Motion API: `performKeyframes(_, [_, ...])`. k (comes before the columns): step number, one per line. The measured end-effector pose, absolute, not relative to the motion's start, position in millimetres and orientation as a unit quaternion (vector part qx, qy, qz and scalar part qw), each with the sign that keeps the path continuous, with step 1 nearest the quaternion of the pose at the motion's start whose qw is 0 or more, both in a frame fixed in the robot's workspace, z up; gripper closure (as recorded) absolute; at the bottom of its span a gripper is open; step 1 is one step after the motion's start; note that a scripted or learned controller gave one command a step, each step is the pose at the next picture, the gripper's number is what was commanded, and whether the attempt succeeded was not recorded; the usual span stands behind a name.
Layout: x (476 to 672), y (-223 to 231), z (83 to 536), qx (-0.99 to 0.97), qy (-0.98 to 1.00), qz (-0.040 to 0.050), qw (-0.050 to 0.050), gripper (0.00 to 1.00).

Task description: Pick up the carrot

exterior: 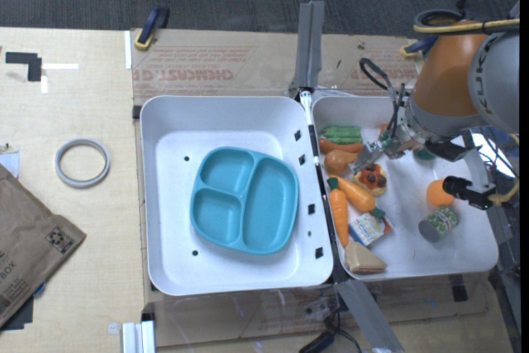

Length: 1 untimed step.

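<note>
1. I see the pincer [369,158] low in the right bin [463,256], reaching in from the right over the toy food at its left side
2. I cannot tell how far the pincer is parted, nor whether anything sits in it
3. The carrot [340,216] lies along the right bin's left wall, just below the pincer, beside a second orange vegetable [356,193]
4. Nearby I see a green piece [341,133], a sandwich [362,260], a small can [437,223] and an orange ball [439,193]
5. The left bin [165,202] holds a blue divided plate [245,199]; a tape ring [83,162] rests on the desk [66,95]
</note>
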<state>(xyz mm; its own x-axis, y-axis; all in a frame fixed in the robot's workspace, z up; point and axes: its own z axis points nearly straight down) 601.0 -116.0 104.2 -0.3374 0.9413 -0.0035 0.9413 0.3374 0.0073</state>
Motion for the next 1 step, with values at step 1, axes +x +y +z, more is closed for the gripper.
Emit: performKeyframes(1, [582.3,-102.1,89.6,0.769,0.639,-0.0019,-0.002,0.00])
